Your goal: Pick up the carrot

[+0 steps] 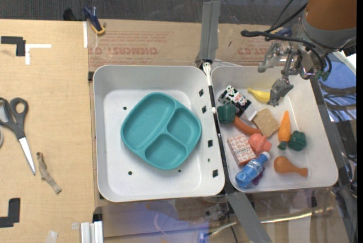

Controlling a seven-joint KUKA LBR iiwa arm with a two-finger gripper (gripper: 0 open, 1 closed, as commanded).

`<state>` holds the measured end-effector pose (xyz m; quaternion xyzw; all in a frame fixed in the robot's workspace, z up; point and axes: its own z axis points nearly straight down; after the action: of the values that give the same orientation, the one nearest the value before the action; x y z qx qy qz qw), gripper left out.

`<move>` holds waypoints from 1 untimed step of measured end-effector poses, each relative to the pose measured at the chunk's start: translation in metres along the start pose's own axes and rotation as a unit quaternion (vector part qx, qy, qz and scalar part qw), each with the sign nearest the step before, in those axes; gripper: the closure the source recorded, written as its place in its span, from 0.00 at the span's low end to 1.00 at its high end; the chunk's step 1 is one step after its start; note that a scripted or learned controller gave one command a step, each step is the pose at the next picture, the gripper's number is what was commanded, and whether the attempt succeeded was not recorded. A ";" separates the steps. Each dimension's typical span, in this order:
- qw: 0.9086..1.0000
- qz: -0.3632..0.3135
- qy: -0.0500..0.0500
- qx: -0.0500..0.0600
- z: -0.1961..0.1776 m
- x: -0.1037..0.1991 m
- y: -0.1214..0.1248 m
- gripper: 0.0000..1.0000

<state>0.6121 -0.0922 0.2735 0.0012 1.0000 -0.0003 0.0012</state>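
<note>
The carrot (284,126) is a small orange cone lying in the right bin (317,122), between a tan bread slice (265,121) and a green broccoli piece (296,141). My gripper (274,77) hangs over the far part of that bin, just above and right of a yellow banana (259,95). It sits up and left of the carrot, apart from it. Its fingers (279,90) look spread and hold nothing.
The right bin also holds a black-and-white toy (234,97), a red-orange stick with a green end (245,124), a pink lump (260,142), a pink box (241,149), a blue bottle (250,171) and an orange drumstick (289,166). A teal divided plate (161,131) lies in the left bin (108,139). Scissors (20,131) lie on the bench at left.
</note>
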 end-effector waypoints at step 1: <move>1.000 0.001 0.000 0.000 0.112 0.031 -0.065 0.00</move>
<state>0.5814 -0.1576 0.1609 0.0017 1.0000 -0.0001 0.0012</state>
